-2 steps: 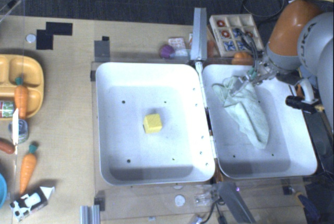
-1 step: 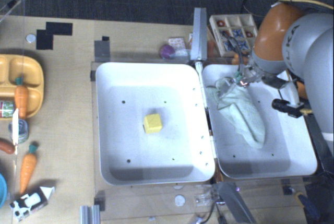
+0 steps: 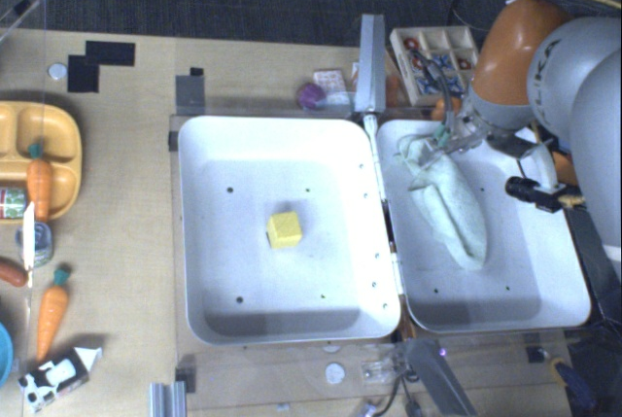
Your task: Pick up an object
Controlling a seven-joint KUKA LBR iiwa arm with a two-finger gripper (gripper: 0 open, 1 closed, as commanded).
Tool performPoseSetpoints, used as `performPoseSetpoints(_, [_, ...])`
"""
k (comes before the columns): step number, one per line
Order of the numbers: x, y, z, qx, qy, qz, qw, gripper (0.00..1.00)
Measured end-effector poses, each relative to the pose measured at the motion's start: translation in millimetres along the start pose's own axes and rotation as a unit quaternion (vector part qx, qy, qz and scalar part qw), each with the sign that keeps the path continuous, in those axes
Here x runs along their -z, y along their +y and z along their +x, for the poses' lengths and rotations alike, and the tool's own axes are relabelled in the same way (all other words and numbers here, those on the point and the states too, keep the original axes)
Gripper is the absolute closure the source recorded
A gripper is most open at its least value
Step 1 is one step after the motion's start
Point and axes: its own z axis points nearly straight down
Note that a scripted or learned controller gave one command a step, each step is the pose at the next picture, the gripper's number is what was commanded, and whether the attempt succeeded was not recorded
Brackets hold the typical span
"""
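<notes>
Pale wooden bench (image 3: 117, 240) under two shallow white plastic bins side by side. Left bin (image 3: 214, 308): one small yellow foam cube (image 3: 285, 229) near the middle, well apart from the arm. Right bin (image 3: 554, 298): long pale grey-white cloth (image 3: 455, 209) lying diagonally. Grey arm with orange band (image 3: 510, 51) reaching in from the right; two-finger gripper (image 3: 439, 143) down at the cloth's upper end, touching it. Grip state: cannot tell. Toy carrots (image 3: 49, 308) and yellow tray (image 3: 53, 128) at far left.
</notes>
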Motion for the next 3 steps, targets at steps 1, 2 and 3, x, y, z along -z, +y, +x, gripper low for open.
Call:
performPoseSetpoints(1, [155.9, 10.9, 6.9, -0.012, 0.002, 0.002, 0.9999, 1.00])
performPoseSetpoints(2, [105.2, 35.7, 66.3, -0.055, 0.005, 0.006, 0.9985, 1.00])
performPoseSetpoints(3, [162.2, 4.8, -5.0, 0.042, 0.003, 0.003, 0.9991, 1.00])
